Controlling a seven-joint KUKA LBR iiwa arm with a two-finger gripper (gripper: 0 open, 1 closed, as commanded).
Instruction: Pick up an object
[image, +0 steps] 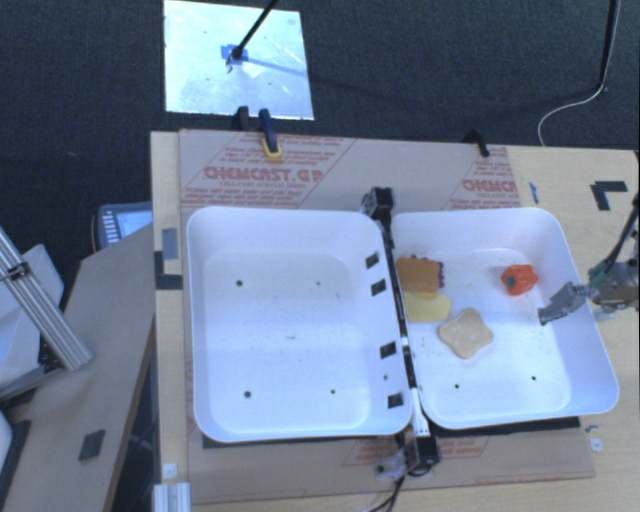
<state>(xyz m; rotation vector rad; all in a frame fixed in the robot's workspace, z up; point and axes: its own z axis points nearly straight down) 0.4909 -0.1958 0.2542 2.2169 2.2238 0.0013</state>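
Observation:
The right bin (560, 390) holds several small items. A red-orange pepper-like piece (518, 279) lies toward its right side. A tan toast-shaped piece (466, 333) sits near the middle. A pale yellow piece (429, 307) and an orange-brown piece with a purple edge (420, 273) lie against the bin's left wall. My gripper (558, 306) reaches in from the right edge, over the right rim of that bin, just right of and below the pepper piece. Nothing is seen held in it.
The left bin (290, 330) stands beside the right one, with black clips along the shared divider (395, 320). Both rest on a cardboard sheet (300, 172) on the wooden bench. A shiny metal plate (238, 58) lies beyond the bench at the back.

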